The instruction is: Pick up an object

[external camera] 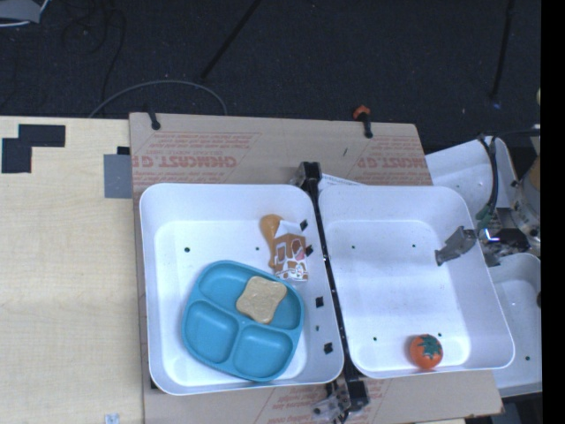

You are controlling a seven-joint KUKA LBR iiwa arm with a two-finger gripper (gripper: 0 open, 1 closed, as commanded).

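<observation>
While the hand hung at the right bin's right wall, I couldn't tell how far it was open, and saw nothing in it. The nearest object, an orange ball, lay by that bin's near right corner. I judged it best to centre above it before descending.

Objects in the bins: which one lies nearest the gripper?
The orange ball, alone in the right bin below the gripper; the others sit in the left bin.
</observation>
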